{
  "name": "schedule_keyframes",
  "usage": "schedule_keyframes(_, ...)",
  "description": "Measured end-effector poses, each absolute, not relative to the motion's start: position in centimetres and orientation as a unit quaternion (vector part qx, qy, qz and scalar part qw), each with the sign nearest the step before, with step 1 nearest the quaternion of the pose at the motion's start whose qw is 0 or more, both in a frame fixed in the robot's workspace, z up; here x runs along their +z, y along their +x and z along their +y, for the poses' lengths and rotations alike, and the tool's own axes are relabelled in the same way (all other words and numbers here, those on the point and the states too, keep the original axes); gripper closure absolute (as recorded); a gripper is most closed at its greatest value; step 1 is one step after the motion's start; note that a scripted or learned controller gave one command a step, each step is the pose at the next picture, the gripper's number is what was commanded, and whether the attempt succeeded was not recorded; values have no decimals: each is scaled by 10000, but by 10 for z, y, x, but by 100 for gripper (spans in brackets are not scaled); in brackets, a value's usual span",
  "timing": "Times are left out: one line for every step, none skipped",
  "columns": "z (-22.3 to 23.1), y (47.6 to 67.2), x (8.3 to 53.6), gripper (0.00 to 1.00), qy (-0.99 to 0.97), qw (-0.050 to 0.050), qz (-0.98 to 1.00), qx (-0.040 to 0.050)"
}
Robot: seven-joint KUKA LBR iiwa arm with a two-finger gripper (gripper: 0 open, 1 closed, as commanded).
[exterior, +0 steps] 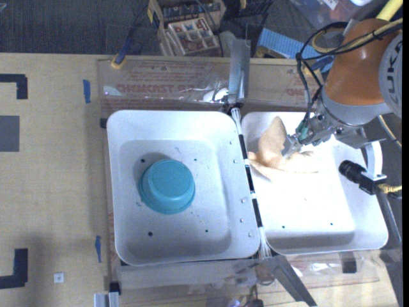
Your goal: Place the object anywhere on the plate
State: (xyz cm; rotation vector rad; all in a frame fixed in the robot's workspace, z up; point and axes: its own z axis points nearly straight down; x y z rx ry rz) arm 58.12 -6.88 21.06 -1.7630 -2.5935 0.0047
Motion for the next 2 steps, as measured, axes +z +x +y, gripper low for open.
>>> schedule_keyframes(-21,604,221,100,-3872,-9,-9220,-1)
schedule_keyframes(19,621,228,100,-1982,-15,-9802,-5)
